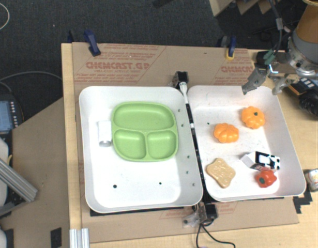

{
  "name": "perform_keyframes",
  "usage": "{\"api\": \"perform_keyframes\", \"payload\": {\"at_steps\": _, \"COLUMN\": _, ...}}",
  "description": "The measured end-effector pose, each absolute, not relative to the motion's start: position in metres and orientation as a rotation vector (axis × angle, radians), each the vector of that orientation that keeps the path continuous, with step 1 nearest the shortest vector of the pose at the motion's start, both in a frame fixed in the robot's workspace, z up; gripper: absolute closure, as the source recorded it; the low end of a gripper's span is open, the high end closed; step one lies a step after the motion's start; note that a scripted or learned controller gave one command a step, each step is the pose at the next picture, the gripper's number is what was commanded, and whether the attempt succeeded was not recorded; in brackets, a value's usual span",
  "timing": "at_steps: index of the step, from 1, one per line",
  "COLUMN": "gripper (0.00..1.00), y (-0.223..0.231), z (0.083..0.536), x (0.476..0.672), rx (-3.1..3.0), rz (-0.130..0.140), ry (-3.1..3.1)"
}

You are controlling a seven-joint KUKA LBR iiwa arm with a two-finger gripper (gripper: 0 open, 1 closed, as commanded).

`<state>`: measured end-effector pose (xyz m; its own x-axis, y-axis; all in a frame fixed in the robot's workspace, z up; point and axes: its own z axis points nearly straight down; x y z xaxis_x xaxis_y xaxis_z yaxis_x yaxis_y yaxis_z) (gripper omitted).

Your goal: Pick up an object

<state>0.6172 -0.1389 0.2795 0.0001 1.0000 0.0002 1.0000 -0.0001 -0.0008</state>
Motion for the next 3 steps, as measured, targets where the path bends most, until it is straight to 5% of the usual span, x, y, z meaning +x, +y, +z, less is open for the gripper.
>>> {"api": "perform_keyframes", "payload": {"at_steps": 1, "gripper": 0.0, "y": -0.106, "z": 0.194, "x": 0.543, "rx": -2.214, "rz": 0.01, "ry": -2.211}}
{"api": "perform_keyframes", "payload": {"at_steps": 2, "gripper": 0.0, "y": -0.127, "z": 0.079, "x": 0.579, "rx": -2.22, "rz": 0.003, "ry": -2.218}}
{"api": "perform_keyframes", "payload": {"at_steps": 3, "gripper": 1.0, "y": -0.126, "z": 0.095, "x": 0.579, "rx": -2.225, "rz": -0.002, "ry": -2.222}}
